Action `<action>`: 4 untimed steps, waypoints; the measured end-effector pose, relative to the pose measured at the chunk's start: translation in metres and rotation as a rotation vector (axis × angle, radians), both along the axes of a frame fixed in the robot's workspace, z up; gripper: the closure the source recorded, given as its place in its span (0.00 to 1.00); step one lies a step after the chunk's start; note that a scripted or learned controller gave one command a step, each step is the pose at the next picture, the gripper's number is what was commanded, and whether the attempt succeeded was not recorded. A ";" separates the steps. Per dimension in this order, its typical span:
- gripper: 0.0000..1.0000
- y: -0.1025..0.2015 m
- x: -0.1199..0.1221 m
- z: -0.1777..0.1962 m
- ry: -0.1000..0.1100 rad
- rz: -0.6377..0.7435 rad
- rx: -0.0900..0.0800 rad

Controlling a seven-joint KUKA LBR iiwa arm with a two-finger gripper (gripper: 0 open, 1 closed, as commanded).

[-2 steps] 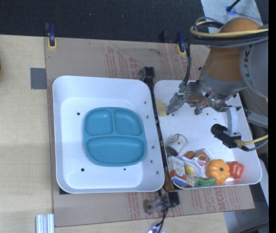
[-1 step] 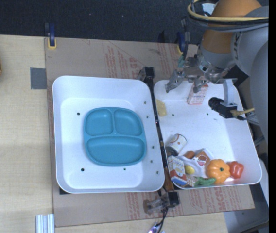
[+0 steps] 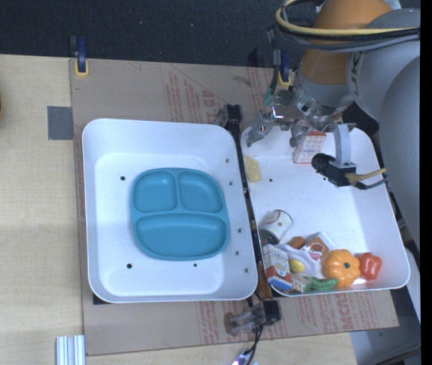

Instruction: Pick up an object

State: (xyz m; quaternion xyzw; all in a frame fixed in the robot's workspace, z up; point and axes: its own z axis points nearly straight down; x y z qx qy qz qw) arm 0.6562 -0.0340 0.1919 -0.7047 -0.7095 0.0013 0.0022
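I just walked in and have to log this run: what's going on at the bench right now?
A grey KUKA arm with an orange band is reaching into the right bin, its gripper at the bin's far end. Nothing shows between its fingers, so no object has been picked up yet. The toys, including a small orange pumpkin, a red piece and a small cup, lie piled at the bin's near end. The left bin holds a blue divided plate.

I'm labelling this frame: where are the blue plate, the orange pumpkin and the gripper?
blue plate [image 3: 179, 223]: camera view, on its large lower compartment.
orange pumpkin [image 3: 341, 267]: camera view, middle of its body.
gripper [image 3: 278, 132]: camera view, between its fingertips.
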 end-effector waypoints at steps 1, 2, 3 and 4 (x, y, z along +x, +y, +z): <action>0.00 0.042 0.000 0.000 0.001 0.002 0.000; 0.00 0.103 0.000 0.000 -0.003 0.004 0.000; 0.00 0.162 -0.003 -0.103 0.009 0.003 -0.002; 0.00 0.162 -0.076 0.069 -0.015 0.000 0.004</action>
